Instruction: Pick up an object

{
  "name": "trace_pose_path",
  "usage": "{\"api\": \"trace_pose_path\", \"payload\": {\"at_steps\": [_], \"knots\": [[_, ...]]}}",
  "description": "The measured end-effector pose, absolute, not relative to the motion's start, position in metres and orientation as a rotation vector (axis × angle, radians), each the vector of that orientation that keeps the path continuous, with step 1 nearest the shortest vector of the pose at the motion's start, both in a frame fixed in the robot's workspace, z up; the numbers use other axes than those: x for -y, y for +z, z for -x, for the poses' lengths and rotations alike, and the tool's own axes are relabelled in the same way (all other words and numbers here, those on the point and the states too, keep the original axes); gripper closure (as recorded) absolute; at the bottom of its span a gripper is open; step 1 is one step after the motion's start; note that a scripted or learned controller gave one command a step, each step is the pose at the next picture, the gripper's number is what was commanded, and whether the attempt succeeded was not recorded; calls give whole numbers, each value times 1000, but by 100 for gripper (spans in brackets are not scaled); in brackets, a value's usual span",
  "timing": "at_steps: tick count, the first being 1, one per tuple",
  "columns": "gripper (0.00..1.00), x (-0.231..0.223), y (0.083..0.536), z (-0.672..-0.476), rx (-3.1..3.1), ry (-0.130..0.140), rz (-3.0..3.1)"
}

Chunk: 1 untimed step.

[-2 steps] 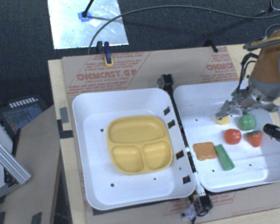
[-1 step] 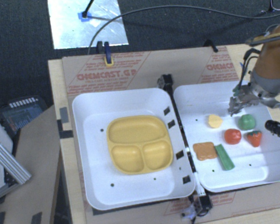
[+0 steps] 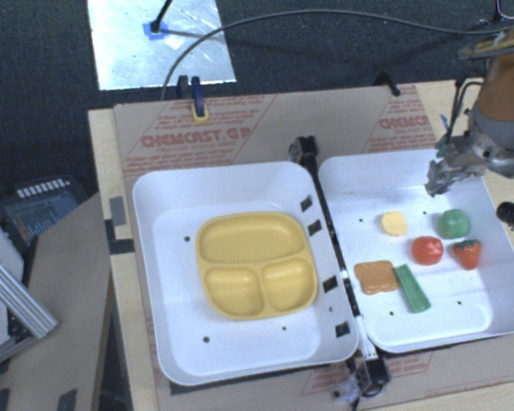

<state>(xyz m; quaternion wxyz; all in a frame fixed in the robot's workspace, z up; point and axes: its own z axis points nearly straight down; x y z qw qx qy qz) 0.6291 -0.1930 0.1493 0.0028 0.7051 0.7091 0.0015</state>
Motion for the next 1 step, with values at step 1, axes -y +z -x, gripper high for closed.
{"api": "trace_pose_path", "payload": {"at_steps": [1], "knots": [[100, 187, 209, -624, -2224, 5, -2211]]}}
